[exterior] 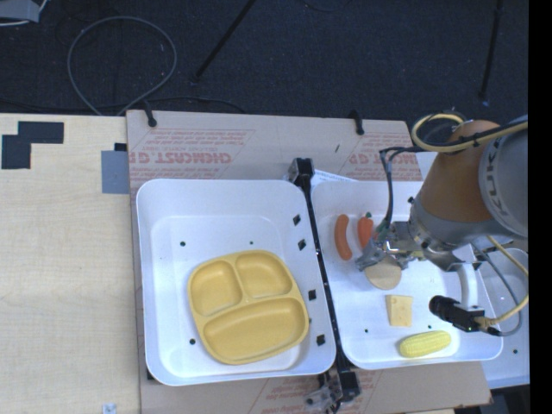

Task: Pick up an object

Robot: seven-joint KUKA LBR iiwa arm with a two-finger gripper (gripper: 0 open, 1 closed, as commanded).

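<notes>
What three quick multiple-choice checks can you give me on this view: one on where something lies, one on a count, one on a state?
1. Where is the yellow divided plate?
A. In the left bin
B. In the right bin
C. On the bench outside the bins

2. How many compartments does the plate have?
A. Two
B. Three
C. Five

3. How does the corn cob sit?
A. Standing on end
B. Lying flat on the bin floor
C. Propped on the plate

Answers:
1. A: the plate rests on the floor of the left bin, across the divider from the arm.
2. B: two small sections sit above one long section.
3. B: the cob lies on its side near the front edge of the right bin, just beyond the cheese slice, apart from the gripper.
</notes>
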